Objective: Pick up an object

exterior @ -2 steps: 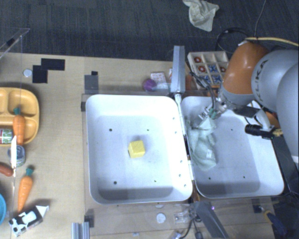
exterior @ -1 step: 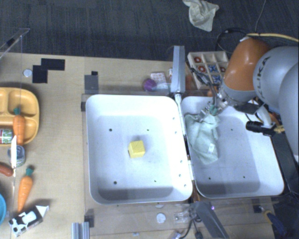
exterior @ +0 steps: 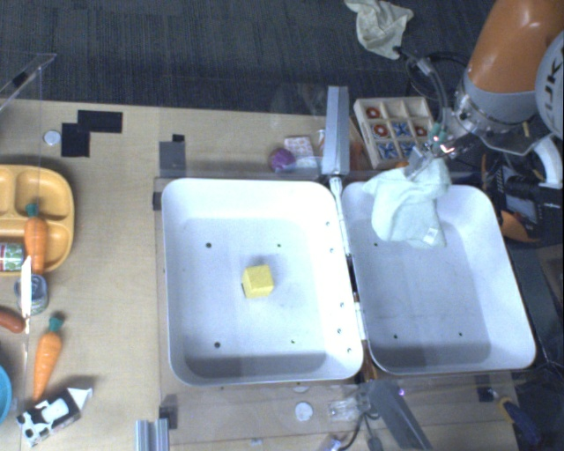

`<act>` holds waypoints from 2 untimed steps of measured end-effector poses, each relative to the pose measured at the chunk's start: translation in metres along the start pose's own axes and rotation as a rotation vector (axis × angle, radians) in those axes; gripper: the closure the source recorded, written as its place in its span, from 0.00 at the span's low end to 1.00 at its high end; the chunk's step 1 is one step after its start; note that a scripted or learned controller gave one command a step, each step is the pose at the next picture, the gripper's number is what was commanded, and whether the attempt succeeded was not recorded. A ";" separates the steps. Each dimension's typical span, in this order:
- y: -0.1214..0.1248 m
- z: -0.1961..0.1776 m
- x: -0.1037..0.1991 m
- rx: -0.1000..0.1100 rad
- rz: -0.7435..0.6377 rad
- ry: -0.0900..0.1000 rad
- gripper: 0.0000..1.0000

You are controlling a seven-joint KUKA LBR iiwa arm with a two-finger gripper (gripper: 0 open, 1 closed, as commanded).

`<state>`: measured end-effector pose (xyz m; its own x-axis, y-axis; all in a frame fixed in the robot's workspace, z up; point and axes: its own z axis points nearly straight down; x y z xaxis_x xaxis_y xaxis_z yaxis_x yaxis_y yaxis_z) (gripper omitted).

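A white cloth (exterior: 404,210) hangs in a bunched drape over the far part of the right bin (exterior: 458,352). Its top corner is gathered up into my gripper (exterior: 429,157), which is shut on it just past the bin's far rim. The cloth's lower folds reach down towards the bin floor; I cannot tell whether they touch it. A small yellow block (exterior: 258,281) lies alone near the middle of the left bin (exterior: 203,352), well away from the gripper.
A compartmented box (exterior: 394,128) and a purple item (exterior: 282,159) sit behind the bins. A yellow tray (exterior: 35,216) and toy carrots (exterior: 46,352) lie on the bench at far left. A crumpled rag (exterior: 379,22) lies at the top.
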<state>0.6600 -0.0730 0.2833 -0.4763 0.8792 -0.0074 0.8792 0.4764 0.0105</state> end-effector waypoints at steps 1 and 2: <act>0.040 0.003 0.054 0.003 0.018 0.004 1.00; 0.010 -0.105 -0.005 -0.003 0.106 -0.003 1.00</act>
